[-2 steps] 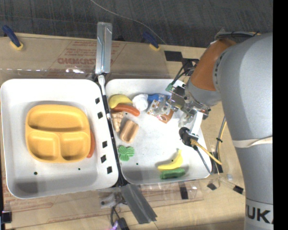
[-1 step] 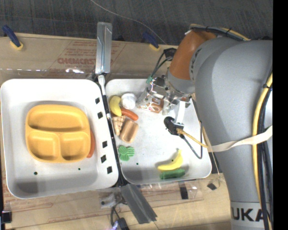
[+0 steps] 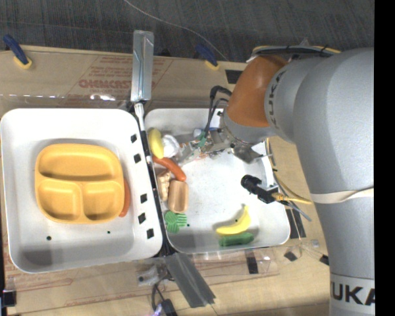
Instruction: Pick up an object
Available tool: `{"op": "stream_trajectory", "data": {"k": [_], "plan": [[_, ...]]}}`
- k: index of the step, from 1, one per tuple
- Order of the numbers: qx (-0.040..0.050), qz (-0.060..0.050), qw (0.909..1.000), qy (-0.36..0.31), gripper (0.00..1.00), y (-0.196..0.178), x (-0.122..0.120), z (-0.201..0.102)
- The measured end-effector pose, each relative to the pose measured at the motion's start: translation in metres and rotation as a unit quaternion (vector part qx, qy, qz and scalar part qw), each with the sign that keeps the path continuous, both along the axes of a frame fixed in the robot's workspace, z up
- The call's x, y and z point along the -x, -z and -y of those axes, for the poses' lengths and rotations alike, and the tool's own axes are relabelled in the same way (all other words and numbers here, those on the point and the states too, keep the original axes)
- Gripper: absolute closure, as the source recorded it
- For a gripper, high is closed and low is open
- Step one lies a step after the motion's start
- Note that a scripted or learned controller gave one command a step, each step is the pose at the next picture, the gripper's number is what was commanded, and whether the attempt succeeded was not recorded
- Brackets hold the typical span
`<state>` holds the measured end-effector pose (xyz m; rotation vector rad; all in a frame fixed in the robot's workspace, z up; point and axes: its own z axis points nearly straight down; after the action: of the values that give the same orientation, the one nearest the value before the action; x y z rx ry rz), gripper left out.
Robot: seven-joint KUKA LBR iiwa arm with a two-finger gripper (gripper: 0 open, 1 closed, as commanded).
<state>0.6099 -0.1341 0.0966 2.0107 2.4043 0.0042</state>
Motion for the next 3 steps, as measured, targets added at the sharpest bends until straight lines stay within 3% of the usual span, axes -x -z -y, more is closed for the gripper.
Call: {"op": "stream_trajectory", "data": {"k": [1, 2, 3], "plan": [[-0.0020, -0.002, 0.9988, 0.049, 0.00, 0.001, 0.009, 0.024], [0.0089, -0.029, 0.9995, -0.009, 0.00, -0.008, -0.031, 0.006], [-0.0022, -0.004, 0.9991, 0.041, 0.00, 0.002, -0.010, 0.024]]}}
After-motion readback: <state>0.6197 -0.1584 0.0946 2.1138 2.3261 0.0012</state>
